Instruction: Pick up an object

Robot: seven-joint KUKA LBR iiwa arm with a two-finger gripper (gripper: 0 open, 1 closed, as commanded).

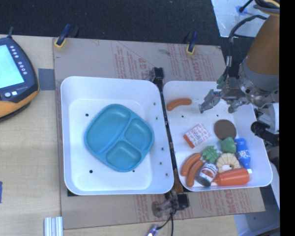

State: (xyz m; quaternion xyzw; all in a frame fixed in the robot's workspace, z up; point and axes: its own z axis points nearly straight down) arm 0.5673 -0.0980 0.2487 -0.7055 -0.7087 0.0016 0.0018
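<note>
Gripper (220, 105) fingers spread, arm cut off right

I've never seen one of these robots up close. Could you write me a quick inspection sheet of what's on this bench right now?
Surface: wooden bench under a brown cardboard sheet, bearing two shallow white bins.
Job's things: right white bin holds toy food: lone orange sausage, red-and-white packet, brown round disc, two orange sausages, blue bottle, red-orange bottle, small jar.
Clutter: left white bin holds a blue divided plastic plate.
Grippers: two-finger gripper above the right bin, open, holding nothing.
Cables: dark cables behind the arm.
Surroundings: handheld control tablet at left; blue-and-yellow clamps.
</note>
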